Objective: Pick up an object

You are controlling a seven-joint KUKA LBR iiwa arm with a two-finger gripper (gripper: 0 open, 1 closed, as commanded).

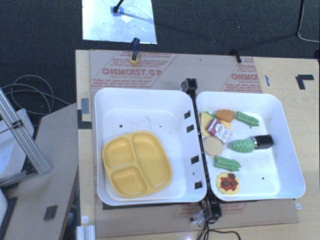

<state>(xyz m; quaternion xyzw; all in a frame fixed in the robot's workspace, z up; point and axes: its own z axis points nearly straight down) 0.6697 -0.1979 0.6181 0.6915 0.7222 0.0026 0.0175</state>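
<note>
Pickable toys all sit in the right bin (287,134), clustered toward its left wall. Landmark: the round tan cookie (213,146). Just above it and touching, a small packet with red and white print (218,128), writing too small to read, lying on a yellow piece (206,119). Further above, an orange waffle (225,115); right of that, a green pickle (247,118). Right of the cookie, a bumpy green toy (241,145) touching a black block (264,141). Below the cookie, a second green pickle (227,162), then a small pizza with red toppings (228,183). Well left of the cookie, the left bin (145,106) holds a yellow three-compartment tray (136,162). Under both bins, a sheet printed "CHEMCAST GP" (131,72) in red, repeated. Gripper out of frame, so its state cannot be told.
</note>
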